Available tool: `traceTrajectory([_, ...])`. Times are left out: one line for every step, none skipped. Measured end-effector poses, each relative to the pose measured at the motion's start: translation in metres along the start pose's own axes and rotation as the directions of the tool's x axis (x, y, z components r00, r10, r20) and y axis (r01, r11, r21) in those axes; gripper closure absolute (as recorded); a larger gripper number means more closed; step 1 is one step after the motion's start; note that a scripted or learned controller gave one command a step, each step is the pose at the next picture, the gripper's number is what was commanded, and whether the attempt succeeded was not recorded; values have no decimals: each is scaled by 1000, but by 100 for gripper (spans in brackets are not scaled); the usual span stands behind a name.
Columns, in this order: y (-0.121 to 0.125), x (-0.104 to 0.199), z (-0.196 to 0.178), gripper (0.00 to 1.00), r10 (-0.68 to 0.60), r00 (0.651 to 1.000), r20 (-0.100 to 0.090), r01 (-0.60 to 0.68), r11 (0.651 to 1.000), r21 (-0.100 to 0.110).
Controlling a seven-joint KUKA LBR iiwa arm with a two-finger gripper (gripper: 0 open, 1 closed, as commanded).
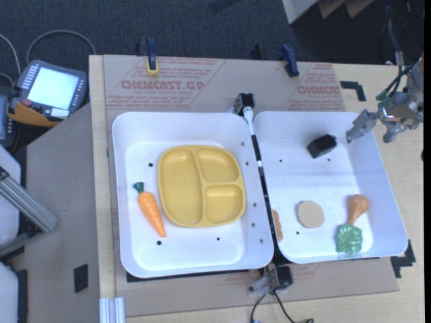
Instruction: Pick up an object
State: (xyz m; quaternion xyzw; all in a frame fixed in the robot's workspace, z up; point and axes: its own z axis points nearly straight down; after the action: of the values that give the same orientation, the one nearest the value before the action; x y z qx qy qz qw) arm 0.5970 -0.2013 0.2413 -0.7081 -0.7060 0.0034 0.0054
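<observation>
My gripper (374, 129) hangs over the far right corner of the right bin (377, 173), its two fingers spread apart and open with nothing between them. A small black block (322, 145) lies in that bin just left of the gripper. Nearer the front of the same bin are a round tan cookie (310, 214), an orange drumstick (357, 208) and a green leafy piece (349, 239). A thin orange item (277, 225) rests against the bin's left wall.
The left bin (128, 180) holds a yellow divided plate (201, 184) and a toy carrot (151, 210) beside it. A black rod (254, 147) runs along the seam between the bins. A pendant screen (50, 89) sits off the bench at far left.
</observation>
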Motion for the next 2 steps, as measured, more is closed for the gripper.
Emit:
traceTrajectory([2, 1, -7, 0, -3, 1000, 3, 3, 1000, -12])
traceTrajectory([4, 7, 38, 0, -4, 1000, 1, 4, 1000, -6])
